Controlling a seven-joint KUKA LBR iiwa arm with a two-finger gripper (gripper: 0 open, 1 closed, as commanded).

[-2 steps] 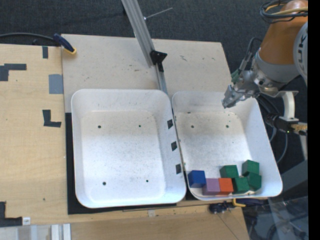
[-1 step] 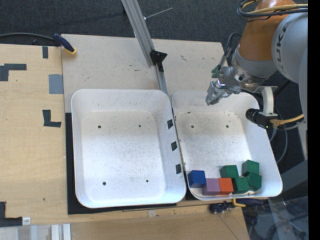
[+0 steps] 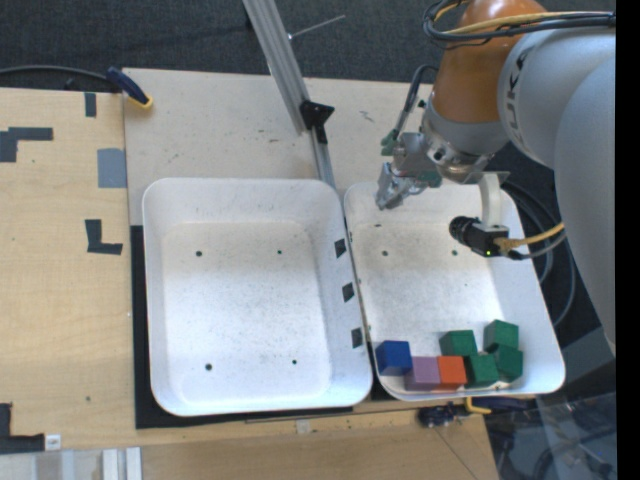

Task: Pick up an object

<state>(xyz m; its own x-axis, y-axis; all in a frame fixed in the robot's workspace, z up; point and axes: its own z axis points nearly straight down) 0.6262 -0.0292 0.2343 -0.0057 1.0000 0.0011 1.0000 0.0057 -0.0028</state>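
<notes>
Robotics lab setup. A plywood bench [image 3: 60, 298] is seen at frame left, marked with grey tape patches [image 3: 111, 167]. Two white bins [image 3: 250, 193] are set on a black mat at centre. An aluminium camera pole [image 3: 275, 43] is mounted at top centre. Loose cables [image 3: 50, 73] are run at upper left, dark carpet [image 3: 150, 13] along the top.
</notes>
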